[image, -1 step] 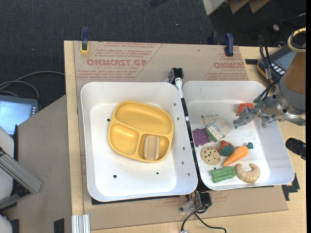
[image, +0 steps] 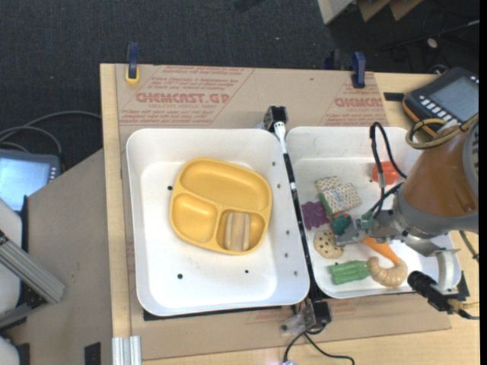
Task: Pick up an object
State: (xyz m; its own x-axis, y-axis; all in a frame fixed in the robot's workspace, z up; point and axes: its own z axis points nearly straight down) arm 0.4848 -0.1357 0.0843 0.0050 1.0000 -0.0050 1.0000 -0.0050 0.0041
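Green block [image: 349, 272] and croissant [image: 386, 272] lie along the right bin's [image: 344, 138] near edge; gripper [image: 351, 230] low among the toys.
Reach step, by my judgement: whether it is open or grasping I cannot tell. Next comes closing on one toy, perhaps the teal piece [image: 340, 223], and lifting clear.

Arm [image: 441, 188] reaches in from right (gripper [image: 351, 230] low).

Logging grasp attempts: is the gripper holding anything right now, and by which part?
Cannot be told. The gripper is down among the toys in the right white bin, near a small teal object, but no object visibly sits between its fingers.
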